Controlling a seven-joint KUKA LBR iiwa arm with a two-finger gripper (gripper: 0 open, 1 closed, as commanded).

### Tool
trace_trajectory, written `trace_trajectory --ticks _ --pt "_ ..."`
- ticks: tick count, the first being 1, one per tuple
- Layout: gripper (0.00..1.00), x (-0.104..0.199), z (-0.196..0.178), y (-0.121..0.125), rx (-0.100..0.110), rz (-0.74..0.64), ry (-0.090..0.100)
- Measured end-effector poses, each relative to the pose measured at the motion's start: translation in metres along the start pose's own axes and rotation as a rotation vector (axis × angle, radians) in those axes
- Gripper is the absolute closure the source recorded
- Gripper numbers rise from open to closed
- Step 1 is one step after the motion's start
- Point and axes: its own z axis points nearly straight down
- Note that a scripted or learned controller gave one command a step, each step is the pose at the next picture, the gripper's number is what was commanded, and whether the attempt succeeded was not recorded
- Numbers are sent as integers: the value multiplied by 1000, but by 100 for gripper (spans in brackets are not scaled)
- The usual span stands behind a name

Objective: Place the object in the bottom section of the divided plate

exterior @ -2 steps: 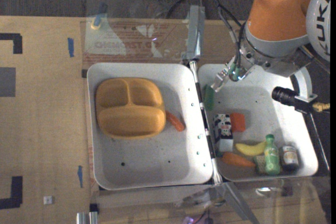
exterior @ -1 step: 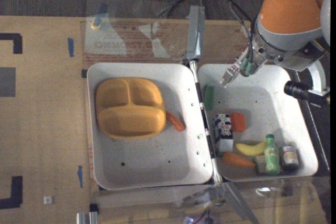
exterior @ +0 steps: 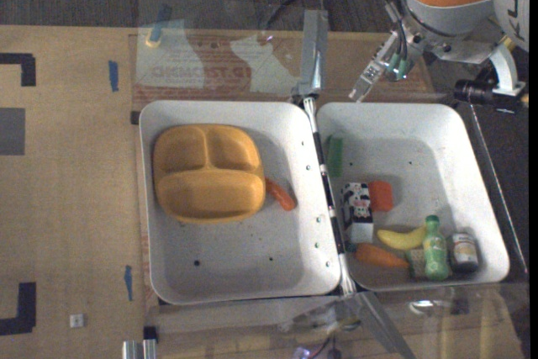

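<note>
A: Which object does the arm go for? The task names none. 1 small orange piece [exterior: 282, 196] lies in the left bin [exterior: 235, 273], touching the right edge of the divided plate [exterior: 208, 172], outside its sections.

B: That one looks likeliest, though it is a judgement. The plate's large bottom section [exterior: 210, 193] sits just beside it, and the 2 smaller sections lie above.

A: What could go wrong?

B: The piece leans against the plate's rim, so a descending finger may strike the rim and shove the plate, or pinch the rim along with the piece. Its small, rounded shape could also slip out during the lift.

A: And the gripper [exterior: 382, 67]?

B: It hangs above the far edge of the right bin [exterior: 420, 139], well apart from the plate. Whether it is released or clenched cannot be told; it is small and blurred at this slant.

A: Anything else unclear?

B: The arm is cut off at the top right corner. In the right bin, the carrot [exterior: 380, 256], banana [exterior: 400, 238], green bottle [exterior: 435, 248] and small jar [exterior: 464, 251] crowd together, and their contacts are hard to read.
</note>
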Motion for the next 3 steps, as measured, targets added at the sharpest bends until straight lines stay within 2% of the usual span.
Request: trace_trajectory --ticks 1,2,3 --pt "100 -2 -42 17 -1 -94 0" --pt "100 65 97 33 2 47 4" --pt "0 65 97 33 1 48 4"
